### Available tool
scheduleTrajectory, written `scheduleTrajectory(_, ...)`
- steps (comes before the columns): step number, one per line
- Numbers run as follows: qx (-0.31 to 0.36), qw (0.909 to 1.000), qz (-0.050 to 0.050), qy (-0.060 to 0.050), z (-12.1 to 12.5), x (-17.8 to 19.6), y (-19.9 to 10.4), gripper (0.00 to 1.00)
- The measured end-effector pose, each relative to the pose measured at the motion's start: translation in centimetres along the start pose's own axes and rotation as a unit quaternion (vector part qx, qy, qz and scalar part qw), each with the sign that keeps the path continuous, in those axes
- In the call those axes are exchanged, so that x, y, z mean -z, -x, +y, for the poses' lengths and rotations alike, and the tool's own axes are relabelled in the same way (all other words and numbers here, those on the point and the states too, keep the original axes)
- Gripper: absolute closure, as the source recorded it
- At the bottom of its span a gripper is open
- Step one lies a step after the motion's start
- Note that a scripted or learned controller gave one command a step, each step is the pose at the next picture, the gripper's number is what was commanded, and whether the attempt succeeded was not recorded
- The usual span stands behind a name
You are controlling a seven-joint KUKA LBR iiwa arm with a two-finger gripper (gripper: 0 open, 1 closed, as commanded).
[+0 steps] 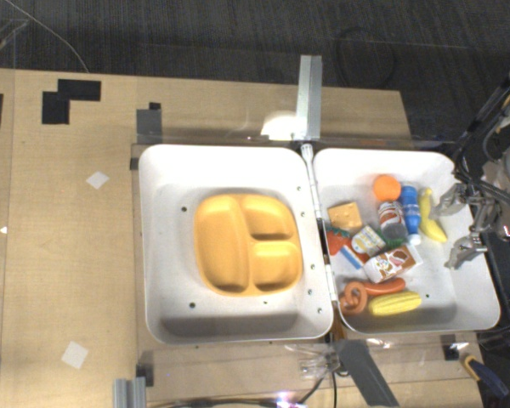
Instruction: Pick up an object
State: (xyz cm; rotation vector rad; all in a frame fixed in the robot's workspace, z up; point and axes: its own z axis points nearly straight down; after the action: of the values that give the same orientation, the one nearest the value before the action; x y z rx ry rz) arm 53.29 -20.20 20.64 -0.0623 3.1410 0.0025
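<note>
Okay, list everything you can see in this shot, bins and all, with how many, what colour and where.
Bins: two, white, side by side on the bench; left bin, right bin.
Divided tray: one, yellow, middle of the left bin.
Ball: one, orange, upper part of the right bin.
Bottle: one, blue and white, below the ball.
Banana: one, yellow, right of the bottle.
Cheese wedge: one, yellow-tan, left side of the right bin.
Small cartons: about two, white with print, centre of the pile.
Corn cob: one, yellow, front of the right bin.
Sausage-like piece: one, orange-red, beside the corn.
Gripper: one, metal grey, over the right bin's right edge, holding nothing visible.
</note>
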Motion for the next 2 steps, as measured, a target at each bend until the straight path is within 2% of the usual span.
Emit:
scheduleTrajectory(1,0.07,0.9975,-0.003,-0.001,3.8,-6.0,1.9,0.0)
scheduleTrajectory(2,-0.065,0.9978,-0.008,-0.002,2.2,-11.6,-3.2,0.0)
